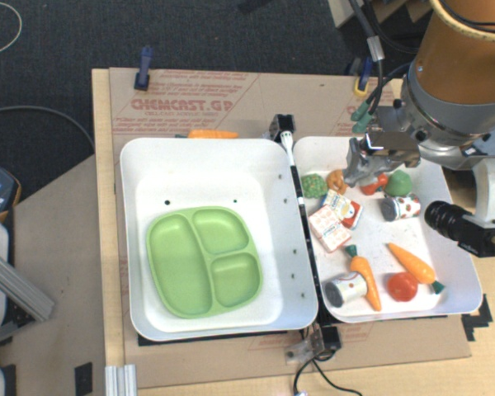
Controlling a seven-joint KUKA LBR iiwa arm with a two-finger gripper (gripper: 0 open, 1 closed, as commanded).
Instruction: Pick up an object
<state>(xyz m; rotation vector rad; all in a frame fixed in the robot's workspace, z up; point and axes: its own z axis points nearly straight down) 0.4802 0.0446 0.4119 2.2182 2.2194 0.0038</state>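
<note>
My gripper (361,170) hangs low over the far part of the right bin (462,299). It is right above a red piece (374,186) and beside a small orange piece (337,178). A green ball-like toy (400,181) lies just right of it and a green leafy toy (313,185) to its left. Nearer the front lie a white and red carton (333,219), a small can (400,209), two carrots (412,262) (364,277), a tomato (403,286) and a grey cup (347,289). I see nothing lifted.
The left bin (140,163) holds a green divided plate (203,260). A black clip (282,126) sits where the two bins meet at the back. An orange strip (213,134) lies behind the left bin. The arm's body covers the far right.
</note>
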